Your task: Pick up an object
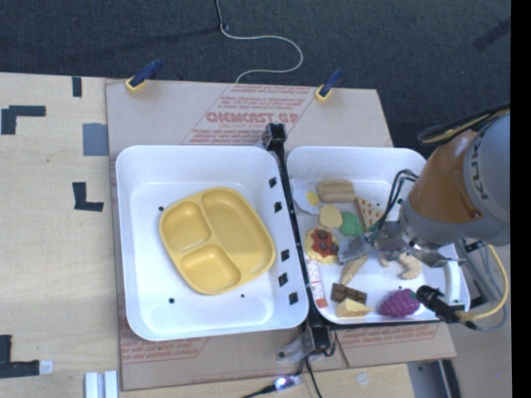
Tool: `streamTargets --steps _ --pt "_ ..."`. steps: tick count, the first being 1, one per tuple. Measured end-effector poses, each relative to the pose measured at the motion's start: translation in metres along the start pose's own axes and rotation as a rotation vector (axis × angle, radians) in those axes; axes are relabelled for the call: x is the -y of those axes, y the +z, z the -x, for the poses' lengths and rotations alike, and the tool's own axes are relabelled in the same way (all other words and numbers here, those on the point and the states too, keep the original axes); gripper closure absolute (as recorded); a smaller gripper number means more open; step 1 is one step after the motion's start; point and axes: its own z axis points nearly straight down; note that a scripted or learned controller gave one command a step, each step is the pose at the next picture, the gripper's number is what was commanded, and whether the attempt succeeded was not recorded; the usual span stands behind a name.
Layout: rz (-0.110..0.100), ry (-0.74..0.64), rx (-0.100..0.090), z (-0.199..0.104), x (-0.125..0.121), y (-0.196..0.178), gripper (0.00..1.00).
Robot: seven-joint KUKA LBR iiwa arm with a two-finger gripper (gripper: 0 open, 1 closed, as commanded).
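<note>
Bench bins: left bin [137,222] holds yellow tray [217,240]; right bin [406,157], toy food.

One fixed camera, high above bench [50,247], angled down at a slant. Both white bins [133,222] in frame, side by side; arm [465,189] enters from right edge.

Grey arm [498,172], orange band [444,185], black cables, metal hand [371,245]
</note>
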Motion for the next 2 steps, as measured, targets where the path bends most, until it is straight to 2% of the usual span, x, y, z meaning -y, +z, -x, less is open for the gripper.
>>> streamTargets --steps 1,2 --pt "0.000 -0.001 -0.002 -0.001 0.000 -0.012 1.00" --pt "-0.002 0.000 -0.003 -0.009 0.005 -0.063 1.00"
